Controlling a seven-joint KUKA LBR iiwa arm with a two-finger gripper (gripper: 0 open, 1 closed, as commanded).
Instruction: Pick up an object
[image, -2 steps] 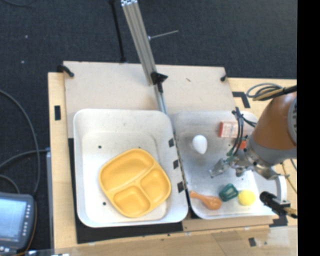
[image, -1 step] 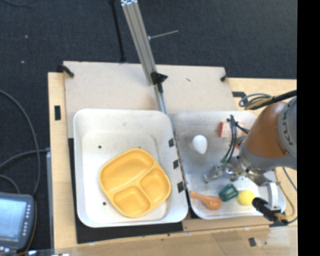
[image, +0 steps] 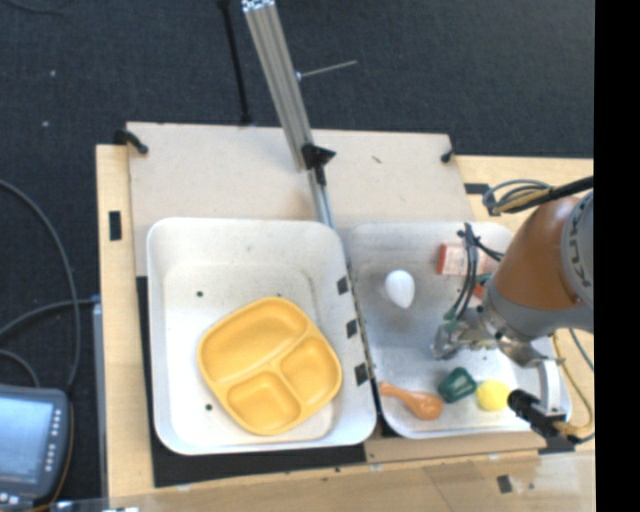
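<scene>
Hand (image: 452, 343) low in right bin (image: 372, 262), nothing visibly held; can't tell its state. Green block (image: 457, 384) just below it, yellow ball (image: 491, 396) beside block, orange spoon (image: 412, 399) at front wall. White egg (image: 400, 288) mid-bin, red-white box (image: 453, 260) near back. Yellow tray (image: 268, 364) in left bin (image: 176, 262).

Two bins (image: 170, 250), one tray (image: 268, 364), five objects (image: 400, 288).

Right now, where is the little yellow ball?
The yellow ball sits in the right bin, near its front right corner, just right of the green block and below the gripper.
</scene>
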